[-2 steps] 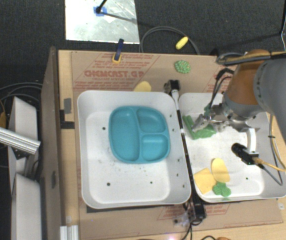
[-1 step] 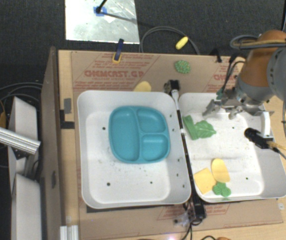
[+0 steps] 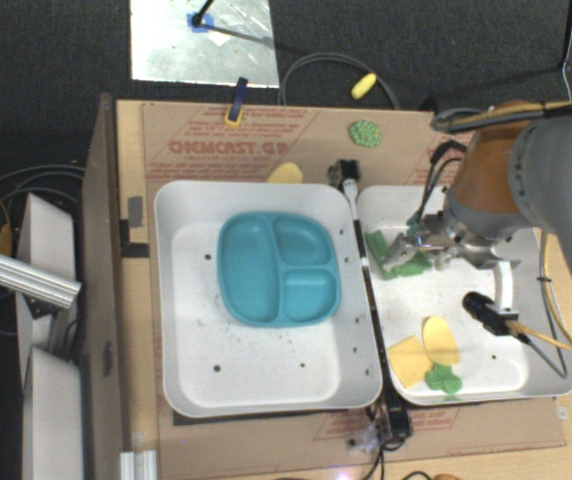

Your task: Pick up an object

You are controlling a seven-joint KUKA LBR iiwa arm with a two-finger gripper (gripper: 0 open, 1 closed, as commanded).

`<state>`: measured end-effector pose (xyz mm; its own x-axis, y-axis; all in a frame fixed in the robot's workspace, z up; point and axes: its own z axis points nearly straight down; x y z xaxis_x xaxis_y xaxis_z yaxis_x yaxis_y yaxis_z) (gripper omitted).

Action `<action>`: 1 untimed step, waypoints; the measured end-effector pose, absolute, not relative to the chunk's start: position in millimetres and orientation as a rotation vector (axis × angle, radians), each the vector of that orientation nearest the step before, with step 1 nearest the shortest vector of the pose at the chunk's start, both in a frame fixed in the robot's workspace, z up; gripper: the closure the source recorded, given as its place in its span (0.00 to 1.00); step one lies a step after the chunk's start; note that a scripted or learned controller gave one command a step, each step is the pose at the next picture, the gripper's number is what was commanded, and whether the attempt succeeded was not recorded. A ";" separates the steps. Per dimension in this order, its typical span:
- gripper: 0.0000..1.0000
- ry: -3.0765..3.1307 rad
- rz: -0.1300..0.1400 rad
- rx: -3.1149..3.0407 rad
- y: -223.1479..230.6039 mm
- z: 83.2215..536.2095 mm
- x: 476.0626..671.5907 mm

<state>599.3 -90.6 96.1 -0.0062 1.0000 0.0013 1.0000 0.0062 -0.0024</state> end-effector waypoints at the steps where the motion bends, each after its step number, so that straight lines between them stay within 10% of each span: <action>1: 0.00 -2.224 -0.003 -2.225 -127.0 84.7 627.7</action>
